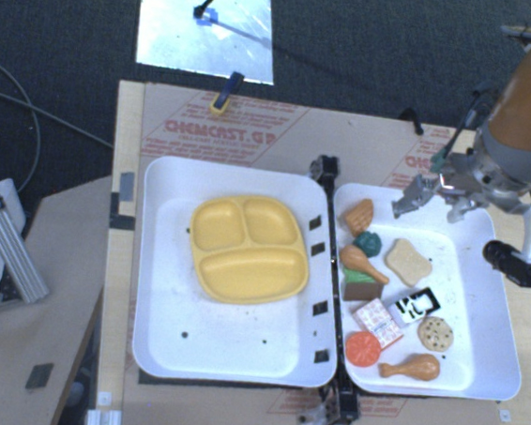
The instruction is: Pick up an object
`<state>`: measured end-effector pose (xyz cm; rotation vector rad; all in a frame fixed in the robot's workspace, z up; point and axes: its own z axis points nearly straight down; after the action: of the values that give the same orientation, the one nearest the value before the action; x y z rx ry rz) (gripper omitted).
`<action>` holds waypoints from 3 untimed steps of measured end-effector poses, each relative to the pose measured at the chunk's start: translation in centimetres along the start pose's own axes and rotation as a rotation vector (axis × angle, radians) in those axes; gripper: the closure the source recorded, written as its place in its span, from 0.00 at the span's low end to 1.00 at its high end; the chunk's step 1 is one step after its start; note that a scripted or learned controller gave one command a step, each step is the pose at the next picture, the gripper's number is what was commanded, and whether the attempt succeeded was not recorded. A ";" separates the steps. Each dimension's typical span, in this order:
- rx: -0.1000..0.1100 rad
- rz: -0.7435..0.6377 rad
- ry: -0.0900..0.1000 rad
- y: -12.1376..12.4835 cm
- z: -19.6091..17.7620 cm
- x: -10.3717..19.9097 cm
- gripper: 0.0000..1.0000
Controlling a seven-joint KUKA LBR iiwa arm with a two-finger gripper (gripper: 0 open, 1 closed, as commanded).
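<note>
My gripper hangs over the far edge of the right bin, open with nothing between its fingers. Below it in that bin lie several toy foods: a brown pastry, a teal lump, a slice of toast, a drumstick, a green-and-brown block, a black-and-white piece, a pink checked wafer, a cookie, a red slice and a second drumstick. The toast lies nearest beneath the gripper.
The left bin holds a yellow divided plate. A black divider runs between the two bins. A shiny sheet lies on the dark floor beyond the bench.
</note>
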<state>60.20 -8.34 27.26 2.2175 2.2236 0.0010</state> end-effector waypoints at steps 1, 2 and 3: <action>-0.008 -0.011 0.003 -3.3 -8.1 9.1 0.00; -0.004 -0.004 0.001 -3.1 -8.7 8.6 1.00; -0.008 -0.008 0.002 -3.1 -9.7 8.6 1.00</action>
<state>57.10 0.25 36.99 2.2054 2.2298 0.0117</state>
